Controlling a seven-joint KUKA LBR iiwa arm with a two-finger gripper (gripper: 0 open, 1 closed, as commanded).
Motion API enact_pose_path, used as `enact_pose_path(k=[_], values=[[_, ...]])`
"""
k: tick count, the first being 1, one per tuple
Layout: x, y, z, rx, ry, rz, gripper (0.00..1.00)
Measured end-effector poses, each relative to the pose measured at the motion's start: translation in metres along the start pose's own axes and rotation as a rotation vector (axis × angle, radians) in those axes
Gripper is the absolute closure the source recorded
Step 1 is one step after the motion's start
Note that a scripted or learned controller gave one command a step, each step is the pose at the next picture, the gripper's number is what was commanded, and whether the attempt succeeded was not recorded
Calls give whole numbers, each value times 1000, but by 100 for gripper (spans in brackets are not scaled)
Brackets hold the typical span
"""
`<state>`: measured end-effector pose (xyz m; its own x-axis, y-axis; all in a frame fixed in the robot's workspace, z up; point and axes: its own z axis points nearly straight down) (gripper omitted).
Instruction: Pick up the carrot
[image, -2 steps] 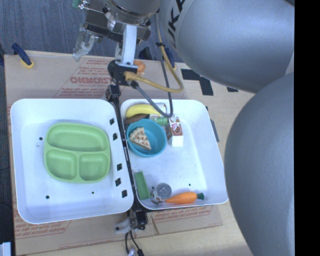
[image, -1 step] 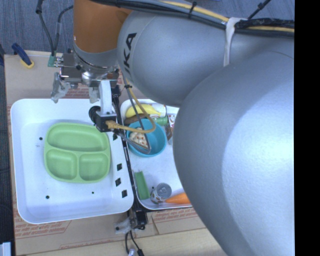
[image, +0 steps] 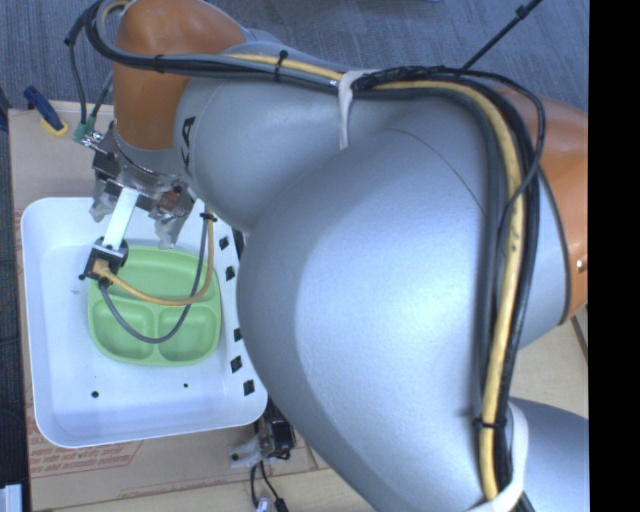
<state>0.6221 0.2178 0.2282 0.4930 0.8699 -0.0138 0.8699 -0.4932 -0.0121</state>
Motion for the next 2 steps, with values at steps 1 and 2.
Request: enact_pose_path(k=[1,2], values=[[-9,-18,118,-12,14,138,0],[-22,32,-42,-16,17,122,0]])
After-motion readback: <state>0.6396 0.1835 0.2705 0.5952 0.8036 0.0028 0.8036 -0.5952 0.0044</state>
